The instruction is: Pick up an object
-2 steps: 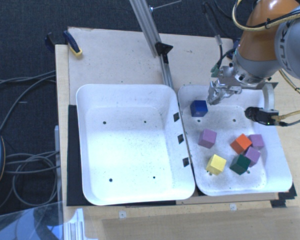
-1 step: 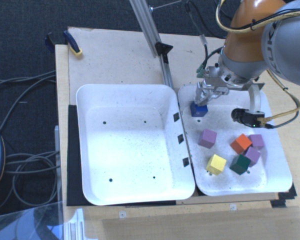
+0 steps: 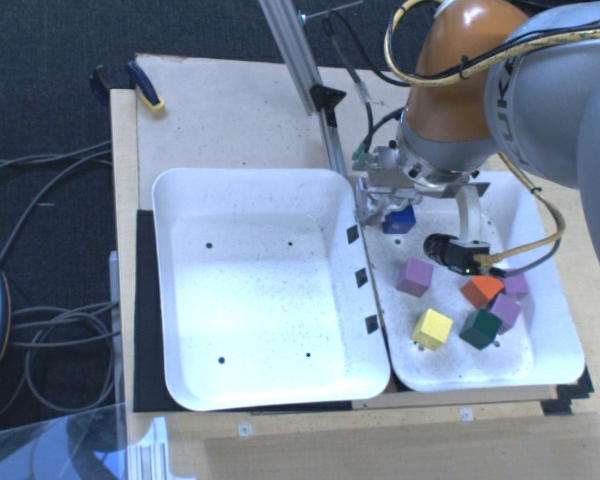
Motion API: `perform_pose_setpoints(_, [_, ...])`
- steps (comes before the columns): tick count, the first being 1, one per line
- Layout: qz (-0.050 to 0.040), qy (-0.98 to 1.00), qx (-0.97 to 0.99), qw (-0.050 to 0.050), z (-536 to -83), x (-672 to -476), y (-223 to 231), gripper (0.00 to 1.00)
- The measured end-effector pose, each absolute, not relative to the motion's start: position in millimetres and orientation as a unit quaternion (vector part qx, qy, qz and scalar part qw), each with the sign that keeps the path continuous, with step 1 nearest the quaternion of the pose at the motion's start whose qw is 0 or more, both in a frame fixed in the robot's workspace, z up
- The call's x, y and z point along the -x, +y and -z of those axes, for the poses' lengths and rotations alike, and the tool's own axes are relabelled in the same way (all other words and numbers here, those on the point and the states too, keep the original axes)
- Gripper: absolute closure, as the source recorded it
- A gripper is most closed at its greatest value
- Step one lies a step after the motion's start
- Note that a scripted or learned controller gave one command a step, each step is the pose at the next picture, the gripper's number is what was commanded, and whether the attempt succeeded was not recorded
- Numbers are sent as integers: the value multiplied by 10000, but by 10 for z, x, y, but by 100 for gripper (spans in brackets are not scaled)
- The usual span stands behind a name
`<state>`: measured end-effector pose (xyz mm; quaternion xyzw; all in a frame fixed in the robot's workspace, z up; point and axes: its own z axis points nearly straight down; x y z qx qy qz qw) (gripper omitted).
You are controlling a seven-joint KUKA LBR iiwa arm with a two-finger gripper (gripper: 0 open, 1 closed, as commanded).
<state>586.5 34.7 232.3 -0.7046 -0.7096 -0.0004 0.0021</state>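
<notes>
The gripper (image 3: pixel 390 206) is being held low over the far end of the right bin (image 3: pixel 552 360), just above a blue block (image 3: pixel 399 220) lying there. Whether the tool is apart or together cannot be told. The block is being approached, it is judged, not yet grasped. A straight descent and a closing on it are called for next. Other blocks (image 3: pixel 470 308) are lying nearer, well clear.

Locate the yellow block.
The yellow block lies in the right bin, near its front edge, left of the green block and below a purple block.
</notes>
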Motion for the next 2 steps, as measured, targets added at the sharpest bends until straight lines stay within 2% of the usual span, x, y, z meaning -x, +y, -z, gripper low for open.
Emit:
perform_pose_setpoints(1, [-1,-7094,7048,21,-2252,-5705,849,100])
perform_pose_setpoints(2, [-1,-7071,7071,8,-2254,-5713,810,0])
